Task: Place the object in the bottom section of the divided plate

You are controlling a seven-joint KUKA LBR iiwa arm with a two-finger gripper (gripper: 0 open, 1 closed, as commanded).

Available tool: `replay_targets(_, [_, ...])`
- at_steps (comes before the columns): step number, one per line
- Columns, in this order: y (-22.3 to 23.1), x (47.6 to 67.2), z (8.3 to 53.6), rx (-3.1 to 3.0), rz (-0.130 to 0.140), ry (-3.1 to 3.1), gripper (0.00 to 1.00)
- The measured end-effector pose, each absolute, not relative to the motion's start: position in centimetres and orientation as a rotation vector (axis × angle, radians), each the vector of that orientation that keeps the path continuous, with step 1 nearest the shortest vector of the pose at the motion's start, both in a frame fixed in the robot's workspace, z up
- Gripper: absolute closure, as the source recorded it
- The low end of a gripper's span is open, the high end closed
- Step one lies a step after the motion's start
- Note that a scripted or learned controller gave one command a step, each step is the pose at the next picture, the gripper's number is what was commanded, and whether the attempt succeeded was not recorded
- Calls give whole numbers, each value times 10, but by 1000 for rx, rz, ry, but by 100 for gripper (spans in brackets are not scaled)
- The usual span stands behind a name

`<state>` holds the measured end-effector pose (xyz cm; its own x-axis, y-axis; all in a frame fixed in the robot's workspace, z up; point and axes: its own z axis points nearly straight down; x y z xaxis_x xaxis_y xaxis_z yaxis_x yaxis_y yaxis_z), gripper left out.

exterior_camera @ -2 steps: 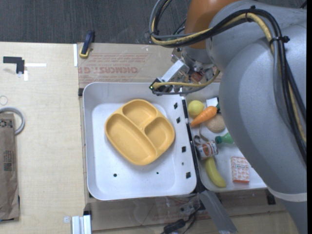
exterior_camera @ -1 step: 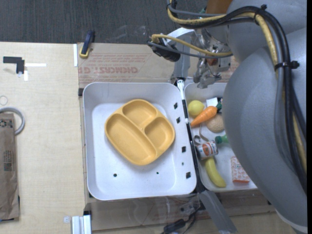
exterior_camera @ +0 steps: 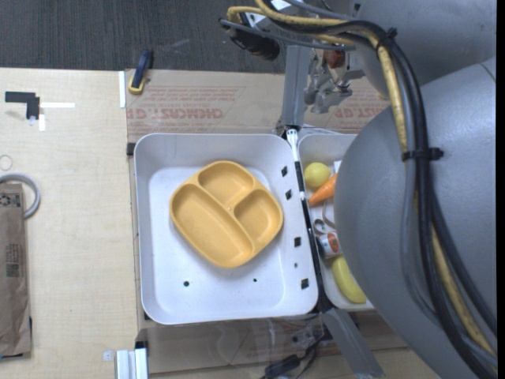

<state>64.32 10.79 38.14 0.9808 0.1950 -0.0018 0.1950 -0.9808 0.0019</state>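
Observation:
A yellow divided plate [exterior_camera: 227, 212] with three sections lies in the left white bin [exterior_camera: 158, 290], and nothing lies in its sections. In the right bin [exterior_camera: 309, 142] I see a yellow lemon [exterior_camera: 316, 173], an orange carrot [exterior_camera: 323, 189], a small printed can-like item [exterior_camera: 327, 242] and a yellow banana-like piece [exterior_camera: 347, 281]. The grey arm [exterior_camera: 426, 212] hides most of that bin. My gripper [exterior_camera: 327, 93] hangs above the bins' far edge, over the cardboard, well away from the plate and the objects. Nothing shows in it.
Brown cardboard [exterior_camera: 205, 101] lies behind the bins. A blue-and-yellow tool [exterior_camera: 140, 71] rests at its left corner. A brown paper bag [exterior_camera: 12, 267] lies at the bench's left edge. Cables [exterior_camera: 316, 22] loop above the gripper.

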Motion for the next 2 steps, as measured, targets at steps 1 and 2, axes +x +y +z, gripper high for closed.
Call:
replay_targets(1, [76,639,265,3124,-7,309,100])
replay_targets(2, [145,653,301,3125,-3,310,100])
